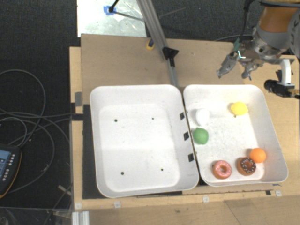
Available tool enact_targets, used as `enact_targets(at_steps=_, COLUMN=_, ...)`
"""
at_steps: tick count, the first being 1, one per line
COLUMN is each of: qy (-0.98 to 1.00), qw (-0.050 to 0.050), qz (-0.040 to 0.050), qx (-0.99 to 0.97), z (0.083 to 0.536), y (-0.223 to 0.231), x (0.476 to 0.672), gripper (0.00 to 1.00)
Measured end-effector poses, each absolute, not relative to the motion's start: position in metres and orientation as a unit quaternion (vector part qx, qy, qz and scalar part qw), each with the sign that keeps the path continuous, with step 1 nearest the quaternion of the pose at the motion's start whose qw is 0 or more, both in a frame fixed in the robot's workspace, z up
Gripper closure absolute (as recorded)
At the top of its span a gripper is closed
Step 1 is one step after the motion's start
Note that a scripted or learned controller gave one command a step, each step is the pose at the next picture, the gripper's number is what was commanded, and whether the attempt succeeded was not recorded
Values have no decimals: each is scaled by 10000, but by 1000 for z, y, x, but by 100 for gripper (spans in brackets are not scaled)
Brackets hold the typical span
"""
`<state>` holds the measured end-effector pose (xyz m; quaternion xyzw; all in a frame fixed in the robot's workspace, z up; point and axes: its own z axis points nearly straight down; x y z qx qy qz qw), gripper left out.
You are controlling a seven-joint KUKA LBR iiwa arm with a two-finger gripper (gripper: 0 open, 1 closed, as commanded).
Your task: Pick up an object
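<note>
The hand [237, 69] hangs wide and empty above the bin's [274, 125] far rim, so descending toward the yellow ball [239, 108] just below it risks clipping that rim.

No text, label, brand or number is showing legibly anywhere. The pendant [8, 165] at the left edge is showing a lit screen, but its contents are too small to read. The blue tag [109, 10] on the floor near the top is bearing no readable marks.
</note>
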<state>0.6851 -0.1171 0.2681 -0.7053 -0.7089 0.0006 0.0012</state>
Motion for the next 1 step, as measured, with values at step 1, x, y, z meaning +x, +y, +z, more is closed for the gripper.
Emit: enact_targets(at_steps=1, qy=-7096, qw=-9, qz=-3, qx=-7046, z=271, y=-117, x=686, gripper=0)
